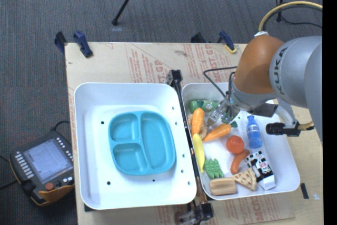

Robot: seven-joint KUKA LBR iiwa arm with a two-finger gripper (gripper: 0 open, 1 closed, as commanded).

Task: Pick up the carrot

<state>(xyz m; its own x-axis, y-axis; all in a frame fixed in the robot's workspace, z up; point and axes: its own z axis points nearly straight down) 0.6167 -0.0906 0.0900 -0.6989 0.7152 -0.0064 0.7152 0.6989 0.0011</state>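
We see the tool (221,115) low in the right bin (287,158), but we cannot tell its state. The carrot (217,133) lies just below it, tip toward the tomato (235,144); farther left sits the blue tray (141,142).

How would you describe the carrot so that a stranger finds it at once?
Look in the right white bin, near its middle, just below the pincer. The carrot lies slanted there, orange and tapering to a point, unlike the round tomato beside it.

Corn (198,151), tomato (235,144) and bottle (254,131) crowd the carrot (218,132) closely.
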